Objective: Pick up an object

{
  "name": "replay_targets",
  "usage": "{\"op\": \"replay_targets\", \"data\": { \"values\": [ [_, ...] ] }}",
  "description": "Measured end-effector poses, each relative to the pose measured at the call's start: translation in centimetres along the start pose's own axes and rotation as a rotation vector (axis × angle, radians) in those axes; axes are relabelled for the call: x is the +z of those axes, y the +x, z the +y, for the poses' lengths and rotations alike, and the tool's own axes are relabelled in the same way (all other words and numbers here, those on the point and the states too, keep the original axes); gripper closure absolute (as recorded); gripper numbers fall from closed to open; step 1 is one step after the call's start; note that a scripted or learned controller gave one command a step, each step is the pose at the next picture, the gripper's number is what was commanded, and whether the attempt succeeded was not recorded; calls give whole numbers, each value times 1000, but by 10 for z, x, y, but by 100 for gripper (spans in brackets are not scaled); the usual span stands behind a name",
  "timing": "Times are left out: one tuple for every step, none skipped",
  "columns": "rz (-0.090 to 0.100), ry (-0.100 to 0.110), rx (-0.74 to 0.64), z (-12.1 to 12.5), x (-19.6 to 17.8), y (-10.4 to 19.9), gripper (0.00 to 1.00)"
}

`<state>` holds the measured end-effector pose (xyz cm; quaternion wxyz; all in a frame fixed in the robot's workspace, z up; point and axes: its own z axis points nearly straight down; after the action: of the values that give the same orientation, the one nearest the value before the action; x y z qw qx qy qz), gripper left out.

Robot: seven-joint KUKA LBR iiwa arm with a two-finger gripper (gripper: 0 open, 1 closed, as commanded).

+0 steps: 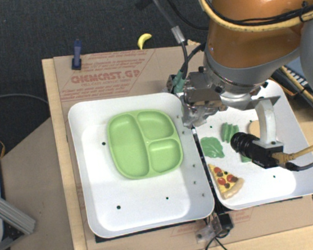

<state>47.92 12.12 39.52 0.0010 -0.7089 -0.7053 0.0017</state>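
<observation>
We see the gripper [192, 117] low at the right bin's [300, 186] left wall, its state impossible to tell, with the green leaf [212, 147] just below it and the pizza slice [227, 180] farther down.

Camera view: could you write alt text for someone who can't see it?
A grey and orange robot arm reaches over the right white bin, which holds a toy pizza slice and green leafy pieces. The left bin holds a green divided plate.
</observation>
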Motion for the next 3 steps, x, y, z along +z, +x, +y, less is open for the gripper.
{"op": "replay_targets", "data": {
  "values": [
    [-2,8,1,-1,103,-41,100],
    [1,-20,0,2,-22,-91,100],
    [0,5,2,2,85,-157,100]
  ]
}}
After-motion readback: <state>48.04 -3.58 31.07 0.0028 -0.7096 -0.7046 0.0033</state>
